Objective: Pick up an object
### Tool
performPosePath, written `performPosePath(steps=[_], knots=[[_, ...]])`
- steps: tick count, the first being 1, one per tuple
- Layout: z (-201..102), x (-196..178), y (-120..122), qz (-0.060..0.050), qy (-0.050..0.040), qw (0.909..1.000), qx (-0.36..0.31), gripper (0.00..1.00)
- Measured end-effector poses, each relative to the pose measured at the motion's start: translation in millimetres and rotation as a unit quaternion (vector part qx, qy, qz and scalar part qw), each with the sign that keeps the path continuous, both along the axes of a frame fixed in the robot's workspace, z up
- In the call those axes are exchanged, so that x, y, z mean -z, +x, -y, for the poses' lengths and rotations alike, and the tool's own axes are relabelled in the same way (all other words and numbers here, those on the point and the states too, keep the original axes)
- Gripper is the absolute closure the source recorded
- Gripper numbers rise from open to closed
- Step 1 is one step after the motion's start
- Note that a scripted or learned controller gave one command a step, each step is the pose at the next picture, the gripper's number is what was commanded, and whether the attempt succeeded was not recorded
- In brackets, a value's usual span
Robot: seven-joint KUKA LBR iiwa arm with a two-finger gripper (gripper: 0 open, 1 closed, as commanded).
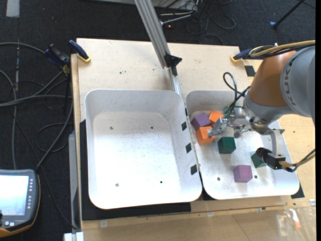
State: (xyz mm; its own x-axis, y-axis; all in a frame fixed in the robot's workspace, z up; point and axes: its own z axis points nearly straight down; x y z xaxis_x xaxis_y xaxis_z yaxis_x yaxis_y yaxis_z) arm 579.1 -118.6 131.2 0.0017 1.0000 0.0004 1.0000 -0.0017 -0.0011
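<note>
The gripper (216, 129) hangs low in the right bin (286, 187), its tip at the orange block (204, 134), which sits against the bin's left wall beside a purple block (201, 120) and a second orange block (216, 116). Whether it grips or stands released, I cannot tell. A clean pick probably needs square alignment on one block, since the neighbours crowd it. The blocks look hard, matte and flat-faced; a dark green cube (226, 145) and another purple cube (243, 173) lie apart on the smooth white tray.
</note>
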Motion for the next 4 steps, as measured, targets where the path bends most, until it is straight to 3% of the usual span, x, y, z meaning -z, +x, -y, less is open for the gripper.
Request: performPosePath(steps=[1,4], knots=[[0.2,-12.2,0.8,0.002,-0.0005,1.0,-0.001,1.0],[-0.6,-132.0,6.5,0.003,-0.001,1.0,-0.002,1.0]])
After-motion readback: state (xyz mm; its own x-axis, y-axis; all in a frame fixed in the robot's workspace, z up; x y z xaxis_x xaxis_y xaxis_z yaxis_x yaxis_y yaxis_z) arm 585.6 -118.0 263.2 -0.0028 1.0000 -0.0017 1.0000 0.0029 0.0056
